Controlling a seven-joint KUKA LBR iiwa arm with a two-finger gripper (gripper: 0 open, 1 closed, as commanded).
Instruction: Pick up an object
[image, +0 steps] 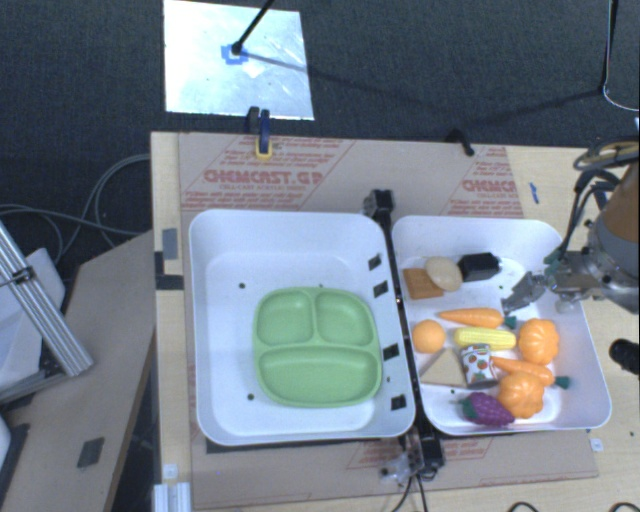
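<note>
The bench (330, 160), a board printed with red lettering, fills the middle of the frame and carries the two white bins side by side. The left bin (230, 400) sits at centre and holds just a green divided plate (318, 346), lying flat in its lower half, probably as a place to set things down.

The right bin (590, 400) is where all the candidates for picking lie, crowded toward its lower centre. From top down: a tan slab (418, 284) with a pale egg-shaped piece (444, 272) against it and a black block (479, 266) just to the right; then a carrot (470, 317), an orange ball (428, 336), a corn cob (487, 339) and a small pumpkin (538, 340); lower still a little printed can (479, 366), a second carrot (522, 369), another orange gourd (522, 395) and a purple grape bunch (485, 409). They touch or overlap, so a clean grasp of one looks awkward.

The arm (615, 235) enters from the right edge, and the gripper (522, 292) hangs over the bin's right middle, near the first carrot's tip and above the pumpkin. Its fingers appear slightly parted with nothing between them, though the detail is small. It seems poised to descend on that cluster.
</note>
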